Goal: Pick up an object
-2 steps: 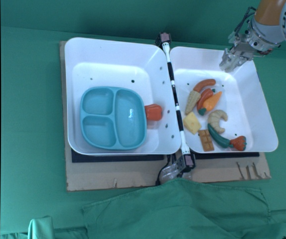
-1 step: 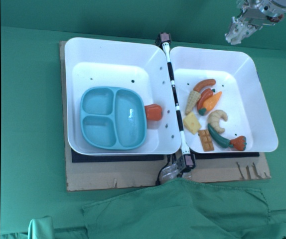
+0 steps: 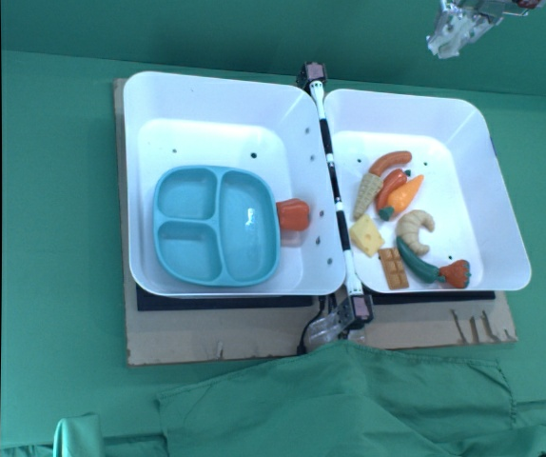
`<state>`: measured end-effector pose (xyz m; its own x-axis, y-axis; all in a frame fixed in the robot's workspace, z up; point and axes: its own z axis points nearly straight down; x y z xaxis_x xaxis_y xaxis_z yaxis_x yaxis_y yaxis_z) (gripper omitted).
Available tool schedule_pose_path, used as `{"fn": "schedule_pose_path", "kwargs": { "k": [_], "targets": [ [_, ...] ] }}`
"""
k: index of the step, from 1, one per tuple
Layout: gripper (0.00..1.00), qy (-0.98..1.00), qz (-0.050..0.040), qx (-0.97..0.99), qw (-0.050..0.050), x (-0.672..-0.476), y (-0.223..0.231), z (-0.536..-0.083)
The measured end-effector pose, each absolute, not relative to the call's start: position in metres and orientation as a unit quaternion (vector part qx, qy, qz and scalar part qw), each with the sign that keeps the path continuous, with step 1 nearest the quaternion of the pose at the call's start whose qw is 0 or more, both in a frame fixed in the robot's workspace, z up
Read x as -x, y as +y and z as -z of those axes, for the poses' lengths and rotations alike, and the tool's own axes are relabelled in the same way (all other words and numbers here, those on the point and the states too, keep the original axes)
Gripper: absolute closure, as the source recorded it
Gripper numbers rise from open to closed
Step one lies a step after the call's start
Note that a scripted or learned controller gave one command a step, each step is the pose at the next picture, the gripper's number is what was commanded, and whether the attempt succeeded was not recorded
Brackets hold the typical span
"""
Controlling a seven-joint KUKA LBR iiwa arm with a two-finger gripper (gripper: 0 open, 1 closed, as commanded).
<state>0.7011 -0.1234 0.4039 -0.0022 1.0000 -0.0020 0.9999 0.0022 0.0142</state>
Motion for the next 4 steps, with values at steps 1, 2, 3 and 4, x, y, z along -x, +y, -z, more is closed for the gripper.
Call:
{"fn": "schedule_pose_path", "kwargs": {
  "k": [1,2,3,4],
  "targets": [
    [1.0,0.708,-0.0028,-0.706,0.004,-0.701,-0.076,-0.414],
    [1.0,0.707,-0.0026,-0.707,0.003,-0.7,-0.038,-0.427],
    [1.0,0.708,-0.0044,-0.706,0.003,-0.678,0.009,-0.469],
    [1.0,0.708,-0.0044,-0.706,0.003,-0.658,0.065,-0.51]
  ]
}}
